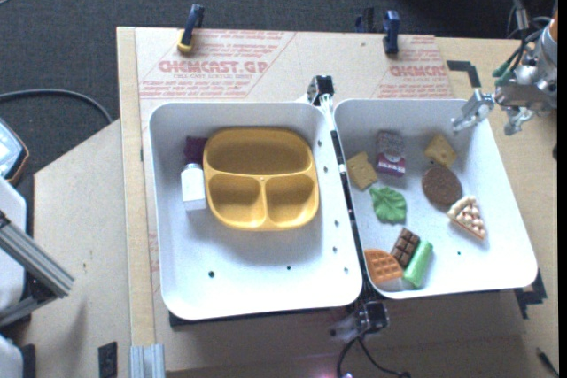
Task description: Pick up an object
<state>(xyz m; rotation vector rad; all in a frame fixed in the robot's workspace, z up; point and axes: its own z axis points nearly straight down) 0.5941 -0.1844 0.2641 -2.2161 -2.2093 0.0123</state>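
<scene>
Toy food pieces lie scattered loose in the right bin (505, 190), spread apart so any one can be grasped: cracker (361, 170), green leaf (389, 204), brown cookie (441, 187), pie slice (468, 218), waffle (383, 266). Gripper (469, 112) hovers at that bin's far rim, jaws released and holding nothing. Yellow tray (260, 178) sits in the left bin (168, 217).

You have open floor along the right bin (496, 190) far edge; toy foods (416, 208) crowd its middle.
</scene>
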